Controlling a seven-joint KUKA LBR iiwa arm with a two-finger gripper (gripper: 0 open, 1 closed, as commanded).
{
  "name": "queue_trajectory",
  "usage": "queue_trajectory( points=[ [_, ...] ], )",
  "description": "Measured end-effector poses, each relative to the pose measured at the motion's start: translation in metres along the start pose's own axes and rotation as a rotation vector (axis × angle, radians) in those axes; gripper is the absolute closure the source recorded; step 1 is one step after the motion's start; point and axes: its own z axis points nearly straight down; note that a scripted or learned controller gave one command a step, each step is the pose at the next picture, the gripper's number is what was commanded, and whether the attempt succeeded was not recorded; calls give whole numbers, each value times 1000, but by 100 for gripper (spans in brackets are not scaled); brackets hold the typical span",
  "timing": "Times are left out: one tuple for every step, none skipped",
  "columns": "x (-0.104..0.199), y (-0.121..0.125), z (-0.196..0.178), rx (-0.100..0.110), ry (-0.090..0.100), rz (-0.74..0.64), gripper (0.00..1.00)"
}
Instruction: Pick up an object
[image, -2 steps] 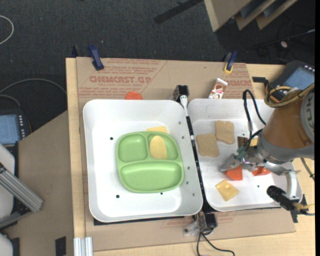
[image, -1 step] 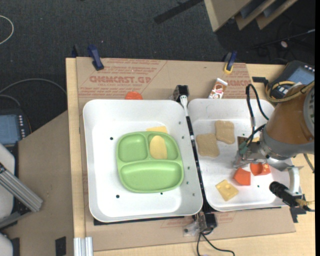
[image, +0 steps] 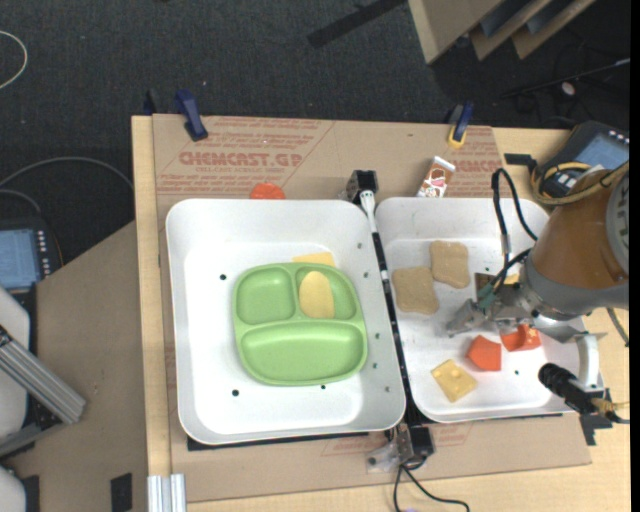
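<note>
The tabletop (image: 250, 150) is the largest thing, a brown board with red print, and it carries two white bins side by side. The left bin (image: 200, 260) lies well away from the claw, on its left, and it holds one green divided plate (image: 290, 350) with three compartments; one pale yellow piece (image: 317, 294) rests in the upper right compartment of this plate. The right bin (image: 420, 215) is the one where the arm (image: 585, 250) reaches in, grey and orange, from the right side. The claw (image: 480, 312) is low over the middle of this bin, but whether it is released or clenched I cannot tell, because its tip is dark and unclear. Two tan bread slices (image: 430, 278) lie just to the left of and above the claw, near each other. Two orange blocks are just below the claw: one orange cube (image: 485, 353) and one smaller orange piece (image: 520, 338) to its right, partly under the arm. One yellow cheese piece (image: 454, 380) lies further below, toward the near rim.
</note>
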Motion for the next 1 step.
queue_trajectory(
  points=[
    [9, -30, 11, 8, 4, -1, 0]
  ],
)
